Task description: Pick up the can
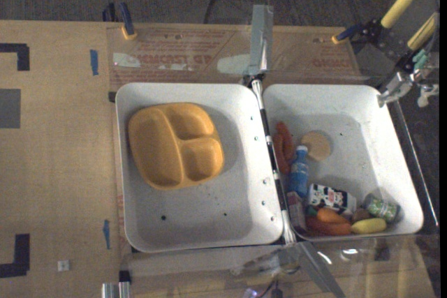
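Nearest the lens, the right bin is holding the clutter along its near wall, and the can is lying on its side in the near right corner, long axis running roughly left-right, touching the yellow banana-shaped toy. Well apart at the far right corner, the tool is hovering above the rim; its opening I cannot tell. Judged next move: travelling toward the near wall and down.

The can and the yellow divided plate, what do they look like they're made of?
The can looks like metal with a printed green label; its end shows pale and shiny, though it is small. The yellow divided plate looks like moulded plastic, matte to semi-gloss: one even colour, soft rounded ridges.
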`<state>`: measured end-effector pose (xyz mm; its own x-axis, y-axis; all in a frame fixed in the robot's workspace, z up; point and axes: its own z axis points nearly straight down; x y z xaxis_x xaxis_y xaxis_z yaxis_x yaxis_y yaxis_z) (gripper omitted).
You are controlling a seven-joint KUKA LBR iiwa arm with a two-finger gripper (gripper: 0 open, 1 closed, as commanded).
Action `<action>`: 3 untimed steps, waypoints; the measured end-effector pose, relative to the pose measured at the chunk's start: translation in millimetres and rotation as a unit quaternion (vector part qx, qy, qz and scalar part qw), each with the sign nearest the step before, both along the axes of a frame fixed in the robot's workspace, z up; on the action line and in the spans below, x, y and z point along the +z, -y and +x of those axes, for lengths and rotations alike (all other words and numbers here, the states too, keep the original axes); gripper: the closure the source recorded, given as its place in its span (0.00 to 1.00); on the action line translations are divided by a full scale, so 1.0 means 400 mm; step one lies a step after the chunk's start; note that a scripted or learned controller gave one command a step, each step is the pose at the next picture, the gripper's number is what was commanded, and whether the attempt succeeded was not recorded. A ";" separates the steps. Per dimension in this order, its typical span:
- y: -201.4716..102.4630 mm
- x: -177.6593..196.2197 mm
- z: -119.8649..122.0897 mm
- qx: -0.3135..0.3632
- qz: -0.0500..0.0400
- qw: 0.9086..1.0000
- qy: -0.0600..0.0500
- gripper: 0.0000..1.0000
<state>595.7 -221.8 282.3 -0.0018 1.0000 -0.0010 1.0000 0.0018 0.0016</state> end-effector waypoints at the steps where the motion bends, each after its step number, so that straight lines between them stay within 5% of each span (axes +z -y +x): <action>1: 0.004 -0.342 -0.155 0.000 0.000 1.000 -0.001 0.00; 2: -0.047 -0.449 -0.257 -0.039 -0.007 0.999 0.020 0.00; 3: -0.038 -0.440 -0.277 0.044 -0.005 0.999 0.009 0.00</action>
<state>485.0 -206.5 106.5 -0.0890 0.9960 -0.0114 0.9958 0.0892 0.0193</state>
